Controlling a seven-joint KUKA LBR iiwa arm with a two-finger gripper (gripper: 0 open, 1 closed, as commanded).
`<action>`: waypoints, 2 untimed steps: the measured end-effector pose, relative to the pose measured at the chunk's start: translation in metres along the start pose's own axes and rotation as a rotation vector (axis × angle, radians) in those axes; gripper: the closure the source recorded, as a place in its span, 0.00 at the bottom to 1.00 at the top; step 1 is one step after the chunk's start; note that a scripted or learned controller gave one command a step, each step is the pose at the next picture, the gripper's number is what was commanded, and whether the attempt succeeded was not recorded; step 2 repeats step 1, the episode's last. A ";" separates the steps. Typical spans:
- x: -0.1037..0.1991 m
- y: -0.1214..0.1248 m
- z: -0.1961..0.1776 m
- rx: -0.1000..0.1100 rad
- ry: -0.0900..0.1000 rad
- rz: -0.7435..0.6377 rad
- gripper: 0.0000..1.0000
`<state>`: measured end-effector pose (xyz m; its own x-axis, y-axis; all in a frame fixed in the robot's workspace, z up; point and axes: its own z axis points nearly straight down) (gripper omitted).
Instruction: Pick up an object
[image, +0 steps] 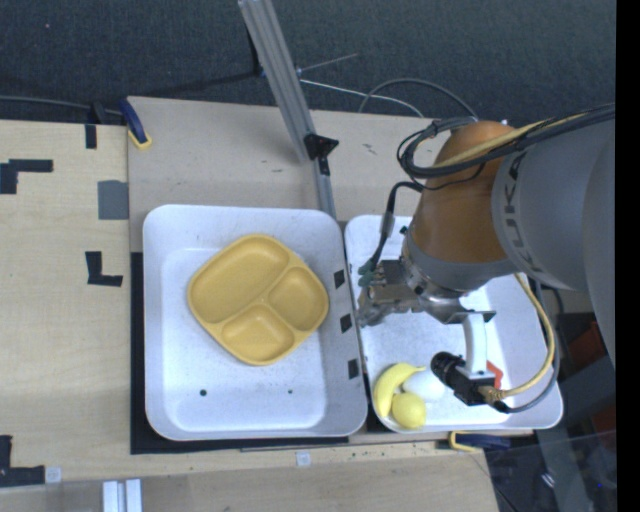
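Note:
A yellow curved fruit-like piece (392, 380) and a yellow round piece (408, 408) lie together in the near left corner of the right bin (528, 408), with a small white object (427, 386) touching them. My gripper (380, 298) hangs over the left side of that bin, close to the wall between the bins and a little behind the yellow pieces. The wrist and arm cover much of the bin floor. Nothing shows as held. A yellow three-compartment plate (258, 298) lies in the middle of the left bin (160, 400).
A slanted metal pole (290, 95) runs down from the top to the back edge between the bins. The grey arm with its orange band (465, 200) fills the space above the right bin. Bare bench lies to the left.

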<state>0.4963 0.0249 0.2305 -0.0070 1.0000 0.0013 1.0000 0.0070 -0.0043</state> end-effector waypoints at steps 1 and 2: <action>0.049 -0.005 -0.005 -0.002 0.000 -0.001 1.00; 0.049 -0.005 -0.005 -0.002 0.000 -0.001 1.00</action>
